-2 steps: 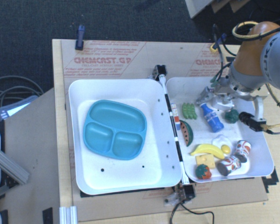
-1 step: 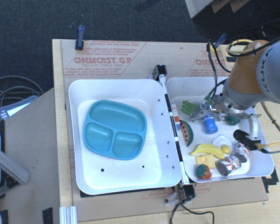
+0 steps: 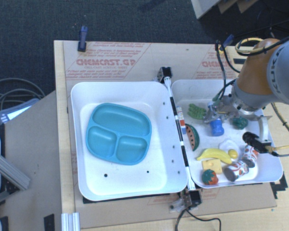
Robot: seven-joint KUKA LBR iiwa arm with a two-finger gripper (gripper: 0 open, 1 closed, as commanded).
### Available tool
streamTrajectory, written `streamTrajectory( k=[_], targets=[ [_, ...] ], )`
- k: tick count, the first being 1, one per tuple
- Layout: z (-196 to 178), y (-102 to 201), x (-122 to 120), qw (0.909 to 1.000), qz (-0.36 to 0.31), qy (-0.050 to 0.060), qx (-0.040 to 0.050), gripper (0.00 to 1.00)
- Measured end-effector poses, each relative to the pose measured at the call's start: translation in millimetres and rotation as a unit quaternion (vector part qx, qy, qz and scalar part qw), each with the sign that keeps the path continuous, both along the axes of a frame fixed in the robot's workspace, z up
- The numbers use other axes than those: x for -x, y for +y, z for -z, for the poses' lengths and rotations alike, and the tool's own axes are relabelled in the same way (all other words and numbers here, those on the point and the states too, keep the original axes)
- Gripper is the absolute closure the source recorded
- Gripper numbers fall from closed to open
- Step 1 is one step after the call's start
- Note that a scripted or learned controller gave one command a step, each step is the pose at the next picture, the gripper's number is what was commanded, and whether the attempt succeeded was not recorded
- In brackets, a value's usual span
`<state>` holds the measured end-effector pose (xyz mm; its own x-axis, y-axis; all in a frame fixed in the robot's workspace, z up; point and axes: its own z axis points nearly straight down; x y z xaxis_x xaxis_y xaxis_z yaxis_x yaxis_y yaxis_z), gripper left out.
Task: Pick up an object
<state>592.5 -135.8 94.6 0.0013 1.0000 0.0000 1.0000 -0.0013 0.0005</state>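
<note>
My gripper hangs over the upper middle of the right bin, below the grey arm with its orange band. A small blue cylinder lies right under the gripper's tip; whether they touch is unclear. A green leafy toy is just left of the gripper and a teal lump just right of it. Nearer the front lie a watermelon slice, a yellow banana, a cheese block, a red and green fruit and two red-and-white cans.
The left bin holds a blue divided plate. A black-clipped divider runs between the bins. The arm covers the right bin's far right corner. Cardboard lies under both bins.
</note>
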Motion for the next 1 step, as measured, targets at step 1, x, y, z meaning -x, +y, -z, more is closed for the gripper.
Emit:
streamTrajectory(
  k=[1],
  targets=[
    [-91.1,75.0,-34.3,1.0,-0.002,-0.001,-0.0003,1.0]
  ],
)
